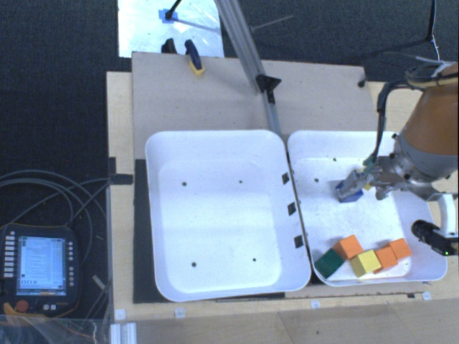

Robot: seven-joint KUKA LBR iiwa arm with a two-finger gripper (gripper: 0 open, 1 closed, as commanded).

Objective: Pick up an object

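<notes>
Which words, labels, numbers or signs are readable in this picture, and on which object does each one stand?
No text can be read.
The teach pendant at the lower left has a lit screen with lines of text, too small and blurred to read.
The buttons beside its screen carry no marks I can make out.
The two white bins and the coloured blocks show no lettering.

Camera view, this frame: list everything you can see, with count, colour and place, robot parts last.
bins: 2, white, side by side on the bench
orange blocks: 3, orange, near edge of the right bin
yellow block: 1, yellow, among the orange blocks
green block: 1, dark green, right bin's near left corner
blue object: 1, blue, right bin, at the gripper
control pendant: 1, black with lit screen, on the floor at left
pole: 1, grey, slanting across the bench
gripper: 1, grey, over the right bin
arm: 1, grey with orange band, right side
</notes>
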